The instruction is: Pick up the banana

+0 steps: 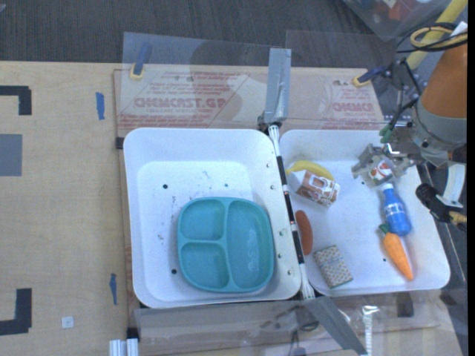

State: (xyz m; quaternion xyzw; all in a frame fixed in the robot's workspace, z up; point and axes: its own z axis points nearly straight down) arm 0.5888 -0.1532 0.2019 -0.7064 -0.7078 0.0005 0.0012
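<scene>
Banana [312, 170] half-hidden behind a carton [318, 190] in the right bin [434, 273] — gripper [377, 165], right of it, we cannot tell whether spread or pressed together.

A shallow white left bin [141, 169] holds a teal three-compartment plastic tray [225, 245] toward its near side. In the shallow white right bin [430, 273], a yellow banana [310, 169] lies just behind a small printed carton [318, 190], a red sausage [303, 231] against the left wall, a patterned sponge [332, 265] nearer, and a blue bottle [394, 211] behind an orange carrot [398, 254] on the right.
</scene>
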